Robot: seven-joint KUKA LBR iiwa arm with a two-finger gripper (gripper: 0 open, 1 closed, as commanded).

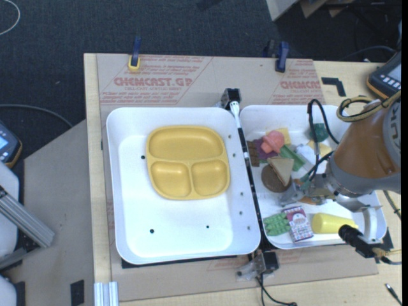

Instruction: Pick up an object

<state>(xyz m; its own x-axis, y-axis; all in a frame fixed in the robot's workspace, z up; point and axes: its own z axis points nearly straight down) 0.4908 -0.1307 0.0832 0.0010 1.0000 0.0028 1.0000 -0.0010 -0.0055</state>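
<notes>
The right bin [252,116] holds a heap of toy food: a pink piece [275,140], a green stick [293,153], a tan wedge [280,166] on a brown disc [273,182], and a dark brown block [257,150]. Along the front lie a green leafy piece [276,224], a red-and-white carton [298,224] and a yellow bottle [330,222]. My gripper [305,192] is lowered into this bin, just right of the brown disc and above the carton. The arm's bulk hides what lies under it.
The left bin [127,190] holds a yellow divided plate [188,161] in its far half. A teal piece [318,132] sits at the right bin's back. Cables loop over the arm at the right, and two clamps hold the board's far edge.
</notes>
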